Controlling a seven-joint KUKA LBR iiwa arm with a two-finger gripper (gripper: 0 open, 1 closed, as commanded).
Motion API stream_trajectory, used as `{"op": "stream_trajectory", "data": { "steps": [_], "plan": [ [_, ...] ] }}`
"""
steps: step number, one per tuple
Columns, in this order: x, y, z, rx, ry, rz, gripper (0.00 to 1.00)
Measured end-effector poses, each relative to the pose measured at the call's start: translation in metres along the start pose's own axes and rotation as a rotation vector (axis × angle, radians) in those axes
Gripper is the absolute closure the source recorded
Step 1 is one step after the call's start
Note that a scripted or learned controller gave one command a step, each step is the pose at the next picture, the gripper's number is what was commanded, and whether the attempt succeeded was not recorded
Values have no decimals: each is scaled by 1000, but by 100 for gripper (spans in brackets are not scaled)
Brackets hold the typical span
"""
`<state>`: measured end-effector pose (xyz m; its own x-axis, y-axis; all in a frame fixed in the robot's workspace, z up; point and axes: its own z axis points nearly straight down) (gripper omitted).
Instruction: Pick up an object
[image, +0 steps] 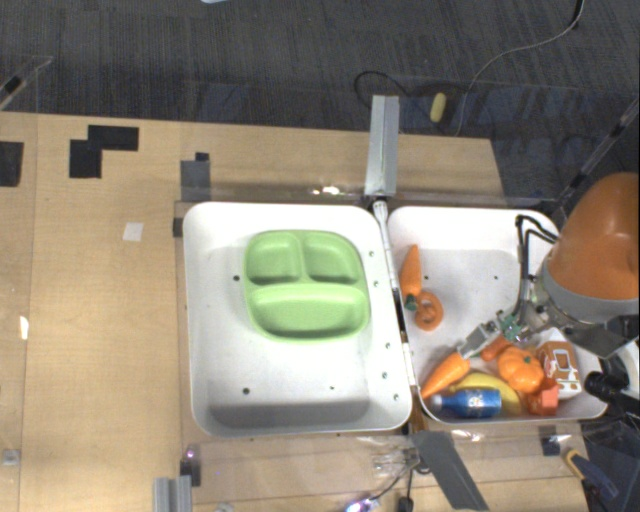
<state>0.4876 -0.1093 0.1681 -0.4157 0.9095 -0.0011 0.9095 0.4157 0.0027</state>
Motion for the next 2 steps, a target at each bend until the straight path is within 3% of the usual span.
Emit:
{"op": "stream_trajectory", "data": {
  "steps": [1, 2],
  "plan": [
    [2, 22, -13, 0, 1, -167, 0],
    [-10, 14, 78, -8, -5, -159, 0]
  ]
}}
